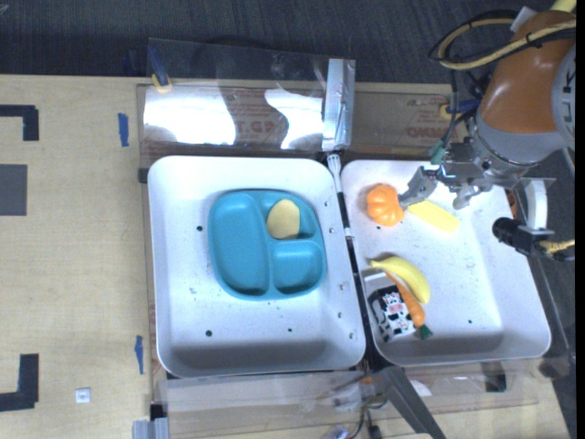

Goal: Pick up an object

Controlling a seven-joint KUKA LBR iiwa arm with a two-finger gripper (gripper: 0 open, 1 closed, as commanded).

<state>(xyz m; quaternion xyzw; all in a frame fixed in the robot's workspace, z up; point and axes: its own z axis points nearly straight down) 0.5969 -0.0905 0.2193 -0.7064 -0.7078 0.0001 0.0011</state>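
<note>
While the grey arm [526, 90] reaches in from the right over the far part of the right bin [484, 323], its end effector [441, 187] hangs low with fingers spread wide and nothing between them. Just below it lies a yellow block [433, 215], and an orange pepper-like toy [385, 204] sits beside the left finger. Nearer the front rest a banana [405, 277], a carrot [416, 312] and a small cow-patterned carton [391, 313]. A blue divided plate [247, 250] in the left bin [183, 245] carries a yellow lemon [283, 218].

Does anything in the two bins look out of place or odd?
Nothing stands out. The yellow item lies in the blue divided tray; the banana and orange pepper lie loose in the right bin.
</note>
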